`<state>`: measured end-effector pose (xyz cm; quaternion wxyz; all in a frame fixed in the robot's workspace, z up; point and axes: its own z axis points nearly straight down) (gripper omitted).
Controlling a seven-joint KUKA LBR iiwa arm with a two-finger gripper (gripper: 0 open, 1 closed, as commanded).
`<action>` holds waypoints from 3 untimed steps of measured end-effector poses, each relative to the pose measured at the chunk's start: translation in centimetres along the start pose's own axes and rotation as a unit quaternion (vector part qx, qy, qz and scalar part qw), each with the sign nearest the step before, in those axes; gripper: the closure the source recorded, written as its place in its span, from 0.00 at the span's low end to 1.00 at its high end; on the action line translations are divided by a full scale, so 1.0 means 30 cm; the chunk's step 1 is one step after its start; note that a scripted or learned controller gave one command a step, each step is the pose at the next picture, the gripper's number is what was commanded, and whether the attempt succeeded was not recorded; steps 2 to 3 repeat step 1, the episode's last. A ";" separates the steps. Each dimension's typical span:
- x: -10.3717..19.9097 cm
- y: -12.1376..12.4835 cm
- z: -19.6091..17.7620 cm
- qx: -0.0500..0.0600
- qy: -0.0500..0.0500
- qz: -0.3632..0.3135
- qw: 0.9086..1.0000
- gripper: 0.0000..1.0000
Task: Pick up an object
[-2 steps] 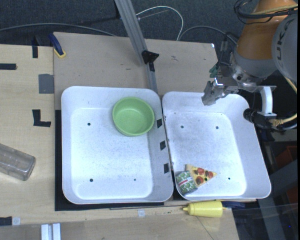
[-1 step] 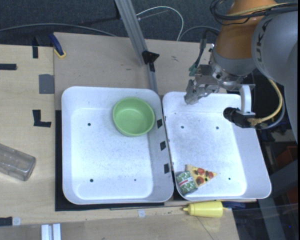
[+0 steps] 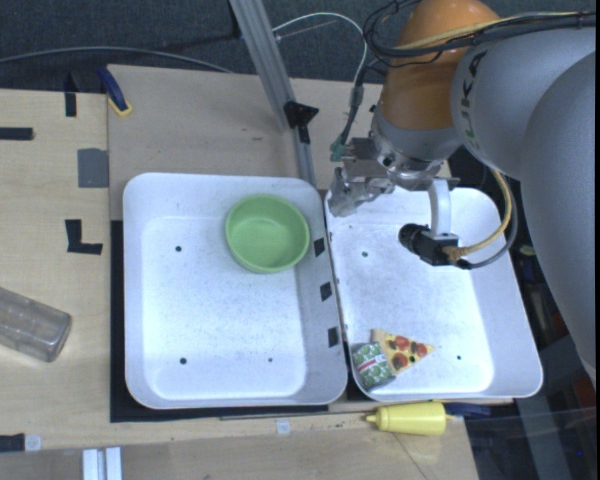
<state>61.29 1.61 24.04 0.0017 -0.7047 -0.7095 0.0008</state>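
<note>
My jaws [image 3: 352,196] hang over the far left corner of the right bin [image 3: 500,298], right by the wall that divides it from the left bin [image 3: 150,268]. From this slant I cannot tell whether they are open or closed; nothing is visible between them.

The nearest things I could take lie in my own bin, toward its near edge: a pizza slice toy [image 3: 404,348] and, touching its left side, a small green packet [image 3: 371,364]. Both sit in the near left corner, so they lie almost straight toward the near side from where I hang, well apart from me. The slice's long axis runs roughly left to right, its point aiming right. I judge that the coming move is a run along the dividing wall toward the near edge, then a descent.

The other candidate is the green bowl [image 3: 268,232] in the left bin, to my left and a little nearer, across the divider. It is closer to me than the slice, but the wall stands between us and its rim would need a careful bite.

The two toys pressed together close to the bin wall may crowd my grasp. On the desk [image 3: 40,168], outside the bins, a yellow bottle [image 3: 410,418] lies by the near edge and a clear plastic container [image 3: 20,320] lies far left.
</note>
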 end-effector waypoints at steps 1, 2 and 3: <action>0.156 -0.020 0.045 0.000 0.000 0.001 1.000 1.00; 0.156 -0.020 0.045 0.000 0.000 0.001 1.000 1.00; 0.156 -0.020 0.045 0.000 0.000 0.001 1.000 1.00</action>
